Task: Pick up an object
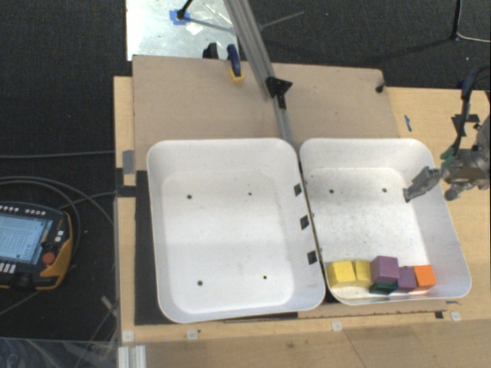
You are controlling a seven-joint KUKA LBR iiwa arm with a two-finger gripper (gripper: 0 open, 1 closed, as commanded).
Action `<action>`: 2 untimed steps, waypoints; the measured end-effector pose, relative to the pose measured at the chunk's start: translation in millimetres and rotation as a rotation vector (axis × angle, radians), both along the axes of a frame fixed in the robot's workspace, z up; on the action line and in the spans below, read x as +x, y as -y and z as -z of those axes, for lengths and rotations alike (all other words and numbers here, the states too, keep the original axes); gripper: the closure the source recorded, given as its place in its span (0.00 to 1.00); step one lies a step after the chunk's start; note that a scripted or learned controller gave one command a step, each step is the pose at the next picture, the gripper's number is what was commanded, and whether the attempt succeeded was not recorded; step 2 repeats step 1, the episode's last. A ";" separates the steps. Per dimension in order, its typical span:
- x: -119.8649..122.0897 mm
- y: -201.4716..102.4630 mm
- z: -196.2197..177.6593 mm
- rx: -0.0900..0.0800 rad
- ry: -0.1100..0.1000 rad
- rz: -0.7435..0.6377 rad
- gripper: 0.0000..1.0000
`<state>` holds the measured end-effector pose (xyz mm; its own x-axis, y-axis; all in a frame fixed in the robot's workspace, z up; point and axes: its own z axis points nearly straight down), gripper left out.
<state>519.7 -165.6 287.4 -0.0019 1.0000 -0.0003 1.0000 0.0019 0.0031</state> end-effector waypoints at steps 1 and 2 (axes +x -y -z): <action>1.1 0.0 -11.4 -0.001 0.004 -0.004 1.00; 1.1 0.0 -11.4 -0.001 0.004 -0.004 1.00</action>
